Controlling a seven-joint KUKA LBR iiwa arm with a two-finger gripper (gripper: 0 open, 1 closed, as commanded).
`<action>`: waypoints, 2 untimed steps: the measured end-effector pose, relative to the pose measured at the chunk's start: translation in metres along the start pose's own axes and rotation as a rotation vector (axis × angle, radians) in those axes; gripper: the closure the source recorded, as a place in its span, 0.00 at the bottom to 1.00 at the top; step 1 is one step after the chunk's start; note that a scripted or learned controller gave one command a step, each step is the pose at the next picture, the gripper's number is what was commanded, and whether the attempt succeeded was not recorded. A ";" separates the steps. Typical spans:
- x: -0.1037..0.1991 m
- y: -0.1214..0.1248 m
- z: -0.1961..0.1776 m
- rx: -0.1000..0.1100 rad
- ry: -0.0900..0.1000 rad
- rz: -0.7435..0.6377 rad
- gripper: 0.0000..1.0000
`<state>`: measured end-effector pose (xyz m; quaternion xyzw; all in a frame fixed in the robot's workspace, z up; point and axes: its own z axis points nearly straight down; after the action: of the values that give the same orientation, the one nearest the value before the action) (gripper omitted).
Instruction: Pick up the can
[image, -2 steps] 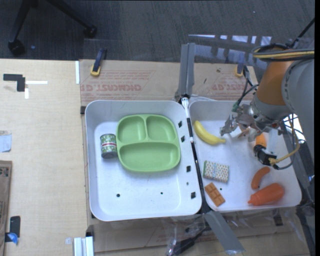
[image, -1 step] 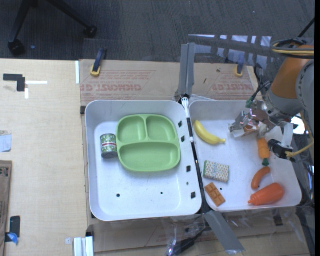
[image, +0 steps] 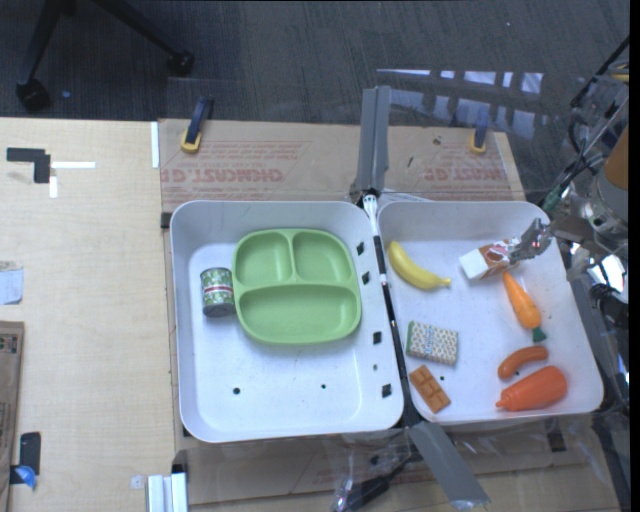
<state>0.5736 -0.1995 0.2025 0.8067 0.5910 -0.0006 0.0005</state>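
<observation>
Green-labelled can on its side | beside plate | gripper state unclear

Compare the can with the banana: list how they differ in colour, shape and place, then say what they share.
The can is a short cylinder with a green and red patterned label; the banana is a plain yellow curved piece. The can is in the left bin, beside the green divided plate; the banana is in the right bin, near the divider. Both rest on white bin floors, away from the claw.

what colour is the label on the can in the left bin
Green with a pale patterned band, under a silver lid, on the can; the camera view shows it best.
</observation>
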 end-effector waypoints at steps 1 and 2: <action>0.026 -0.076 0.110 0.003 0.001 -0.159 0.00; 0.051 0.003 0.111 0.001 0.000 -0.060 0.00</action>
<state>0.5917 -0.1514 0.0915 0.7886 0.6149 -0.0007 0.0000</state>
